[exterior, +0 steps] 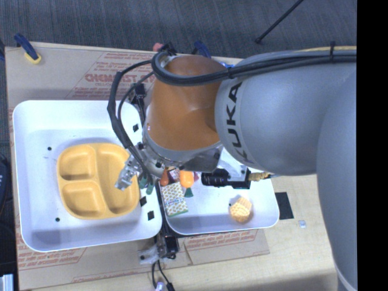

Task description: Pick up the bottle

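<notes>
The gripper hangs low over the left bin, right above the right rim of a yellow divided tray that takes up most of that bin's floor. Whether it is open or closed cannot be told from this angle. The bottle, as far as it can be made out, is the small orange thing peeking from under the wrist in the right bin. Most of it is hidden, so how it lies is unclear. It sits to the right of the gripper, near it but apart, on the far side of the two bin walls that meet between them. Just below the bottle, a green and white packet lies along the right bin's left wall, touching or nearly touching it. A yellow knobbly lump rests near that bin's lower right corner, well apart from both. The big grey arm covers the upper part of the right bin, so the bare floor shows as a strip along the near wall, between the packet and the lump. In the left bin, bare floor runs around the tray on its left, top and bottom sides. Both bins stand on a printed cardboard sheet.
</notes>
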{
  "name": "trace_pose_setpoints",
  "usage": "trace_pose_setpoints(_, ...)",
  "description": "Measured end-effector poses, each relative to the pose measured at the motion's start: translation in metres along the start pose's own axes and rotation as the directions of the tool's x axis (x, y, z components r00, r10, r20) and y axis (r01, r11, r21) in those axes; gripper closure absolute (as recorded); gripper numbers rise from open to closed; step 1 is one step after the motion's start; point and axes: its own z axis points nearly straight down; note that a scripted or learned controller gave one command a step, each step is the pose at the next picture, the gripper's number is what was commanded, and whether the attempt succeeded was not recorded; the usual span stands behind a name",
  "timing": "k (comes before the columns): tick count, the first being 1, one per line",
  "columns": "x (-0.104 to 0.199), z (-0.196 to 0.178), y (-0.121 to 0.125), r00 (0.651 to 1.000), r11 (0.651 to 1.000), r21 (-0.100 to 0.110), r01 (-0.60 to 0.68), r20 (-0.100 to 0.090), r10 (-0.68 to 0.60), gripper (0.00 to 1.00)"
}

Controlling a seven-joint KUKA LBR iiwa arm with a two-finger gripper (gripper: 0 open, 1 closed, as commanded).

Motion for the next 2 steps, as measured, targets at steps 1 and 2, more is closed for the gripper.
trace_pose_setpoints(1,0.028,-0.007,0.048,0.945,0.945,0.000,0.328,0.003,-0.328,1.00)
trace_pose_setpoints(2,0.003,-0.010,0.006,0.818,0.818,0.001,0.576,0.000,-0.576,1.00)
